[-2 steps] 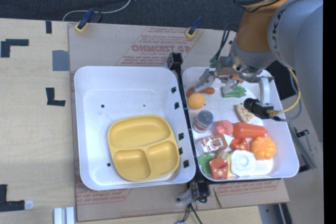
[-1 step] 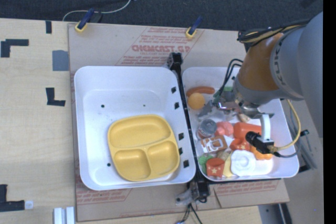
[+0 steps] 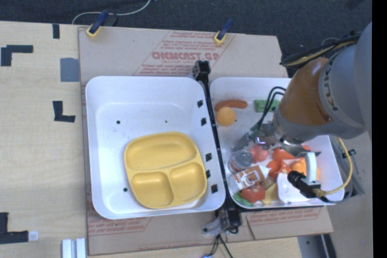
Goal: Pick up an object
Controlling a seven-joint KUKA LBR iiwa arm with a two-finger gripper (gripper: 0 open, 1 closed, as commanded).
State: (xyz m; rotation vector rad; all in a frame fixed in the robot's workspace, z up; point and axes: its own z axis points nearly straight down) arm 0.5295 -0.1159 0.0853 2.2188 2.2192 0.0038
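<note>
On a wooden bench (image 3: pixel 36 130), two white bins (image 3: pixel 103 93) sit on cardboard (image 3: pixel 175 51); the end effector (image 3: pixel 266 141) grip state is unclear.

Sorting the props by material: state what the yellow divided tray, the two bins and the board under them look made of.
Yellow divided tray: looks like moulded plastic, smooth, with soft sheen and rounded compartment edges. Left bin and right bin: probably glossy white plastic, with thin rolled rims. Board: apparently brown corrugated cardboard, matte, with red print.
</note>
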